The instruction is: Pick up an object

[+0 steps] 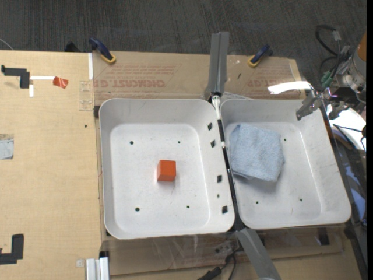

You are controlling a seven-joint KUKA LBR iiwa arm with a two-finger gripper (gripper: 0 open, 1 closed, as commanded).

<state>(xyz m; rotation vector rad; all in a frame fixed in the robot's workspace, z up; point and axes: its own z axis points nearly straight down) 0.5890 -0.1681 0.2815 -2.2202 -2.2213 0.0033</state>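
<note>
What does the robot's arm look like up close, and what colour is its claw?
At the right edge, the arm is pale grey metal with an orange patch near the top. Thin green and dark cables run along it. Its claw is small, slim and dark grey, with shiny metal parts behind it.

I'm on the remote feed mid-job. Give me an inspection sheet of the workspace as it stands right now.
Surface: cardboard-covered bench bearing two shallow white bins, left bin and right bin, side by side.
Job's things: small orange cube near the left bin's middle; folded light-blue cloth in the right bin, by its left wall.
Clutter: two spring clamps on the cardboard's far edge.
Grippers: two-finger gripper over the right bin's far right corner, holding nothing.
Cables: loose cables on the floor, far right.
Surroundings: dark carpet.
</note>
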